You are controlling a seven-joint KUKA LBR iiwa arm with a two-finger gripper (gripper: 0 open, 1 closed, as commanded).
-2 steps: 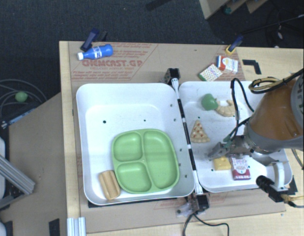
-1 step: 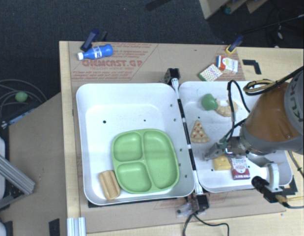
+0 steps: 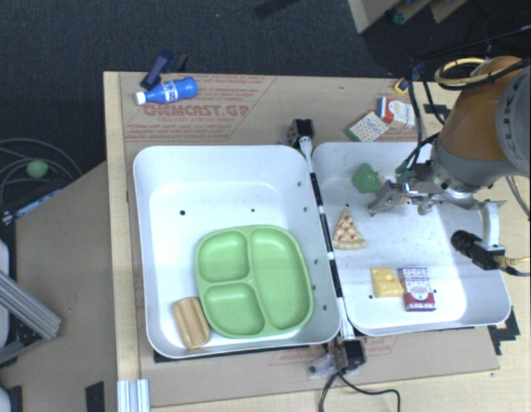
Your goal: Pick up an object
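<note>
My gripper (image 3: 401, 202) hangs low over the back of the right bin (image 3: 471, 312), open, its two fingers spread with nothing between them. A green rounded object (image 3: 365, 178) lies just left of the gripper, close to the left fingertip. A pizza-slice toy (image 3: 348, 231) lies in front of it near the bin's left wall. A yellow block (image 3: 386, 281) and a red and white box (image 3: 417, 288) sit side by side toward the front. The left bin (image 3: 162, 196) holds a green divided plate (image 3: 286, 260) and a tan bread-like piece (image 3: 190, 322).
A black divider rail (image 3: 321, 221) runs between the bins. On the bench behind them lie a blue and white bottle (image 3: 166, 91) and small printed boxes (image 3: 381, 120). The grey arm with its orange band (image 3: 475, 123) comes in from the right, with a white and black attachment (image 3: 479, 245) below it.
</note>
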